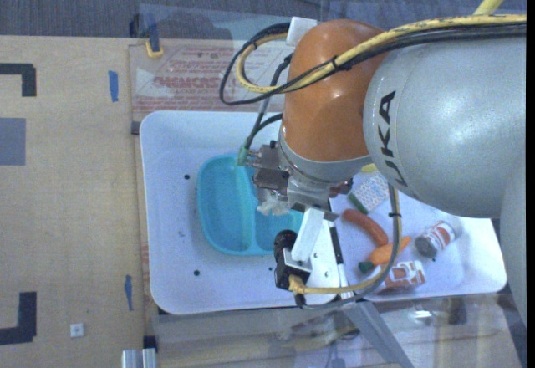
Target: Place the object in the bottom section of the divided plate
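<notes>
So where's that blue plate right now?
The blue divided plate lies in the white bin, toward its left side, partly hidden under the arm's wrist.

the divided plate [219, 206] lies in the left half of the bin [167, 191], which sits on the table [67, 191]. right of the plate, past the arm [401, 115], a carrot [368, 226], a can [436, 237] and a small carton [405, 275] lie in the bin.

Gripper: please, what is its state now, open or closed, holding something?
Gripper: over the blue divided plate; its state cannot be told.
</notes>
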`<state>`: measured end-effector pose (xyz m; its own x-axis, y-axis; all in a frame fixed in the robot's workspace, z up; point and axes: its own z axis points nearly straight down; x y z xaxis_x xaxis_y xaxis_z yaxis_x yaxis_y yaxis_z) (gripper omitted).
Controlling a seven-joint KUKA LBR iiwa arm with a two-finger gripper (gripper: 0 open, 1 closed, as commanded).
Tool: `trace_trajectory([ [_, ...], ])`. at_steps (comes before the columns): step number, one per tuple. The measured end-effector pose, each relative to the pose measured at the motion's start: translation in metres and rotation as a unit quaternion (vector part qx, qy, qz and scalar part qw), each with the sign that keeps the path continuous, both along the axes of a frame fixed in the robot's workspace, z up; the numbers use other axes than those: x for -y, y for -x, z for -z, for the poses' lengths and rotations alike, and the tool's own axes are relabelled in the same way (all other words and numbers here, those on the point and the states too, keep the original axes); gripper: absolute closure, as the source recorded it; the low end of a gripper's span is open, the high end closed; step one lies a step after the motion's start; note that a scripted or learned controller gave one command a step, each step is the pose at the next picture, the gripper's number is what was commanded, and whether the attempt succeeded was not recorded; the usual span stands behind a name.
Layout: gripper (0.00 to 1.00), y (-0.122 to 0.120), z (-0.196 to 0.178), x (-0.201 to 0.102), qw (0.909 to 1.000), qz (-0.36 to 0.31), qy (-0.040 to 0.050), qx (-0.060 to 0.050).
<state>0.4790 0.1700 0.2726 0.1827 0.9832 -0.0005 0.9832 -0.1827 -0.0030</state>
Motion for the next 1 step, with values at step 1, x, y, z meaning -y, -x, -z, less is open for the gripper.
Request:
trace_trajectory([
  [1,1.0,-0.0157,-0.0164,-0.0124,0.9928,0.12,0.0003,0.001],
])
